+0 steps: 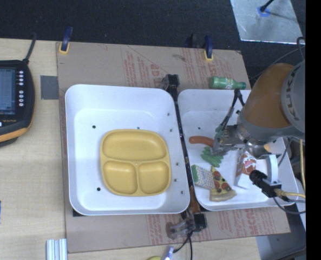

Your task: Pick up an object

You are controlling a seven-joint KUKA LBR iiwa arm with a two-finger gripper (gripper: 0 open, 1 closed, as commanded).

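Light wooden counter [25, 183], spread at the middle with a brown cardboard sheet [128, 69] clamped at its far edge by two blue clips [66, 39]. On the cardboard, two shallow white plastic bins side by side, left one [84, 112] and right one [203, 104]. Just beyond the right bin, a small green plastic bottle [227, 83] lying flat. At far left, on bare wood, a black and orange handheld control pendant [6, 102].

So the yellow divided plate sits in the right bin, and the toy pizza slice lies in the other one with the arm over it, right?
Not quite. The camera view shows the yellow divided plate in the left bin, not the right. The toy pizza slice does lie in the other one, the right bin, where the arm reaches in.
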